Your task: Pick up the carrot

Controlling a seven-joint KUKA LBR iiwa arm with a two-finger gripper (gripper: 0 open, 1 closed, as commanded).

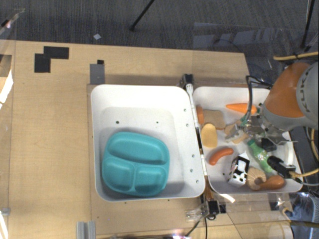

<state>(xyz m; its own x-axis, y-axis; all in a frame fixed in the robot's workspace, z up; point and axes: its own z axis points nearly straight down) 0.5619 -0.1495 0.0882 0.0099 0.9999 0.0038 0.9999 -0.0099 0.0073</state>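
Observation:
The carrot (238, 107) is orange with a green end and lies flat near the back of the right bin (222, 94). My gripper (245, 125) hangs low over that bin, just in front of the carrot and slightly to its right. The grey wrist and its orange band (286, 91) cover the bin's right side. Nothing shows the carrot held by the gripper; it rests on the bin floor.
The right bin also holds a tan bread slice (214, 117), a yellow piece (209, 135), a red sausage (220, 155), a black-and-white toy (240, 168), a green item (259, 154) and a brown item (267, 182). A teal divided plate (134, 163) lies in the left bin (139, 96).

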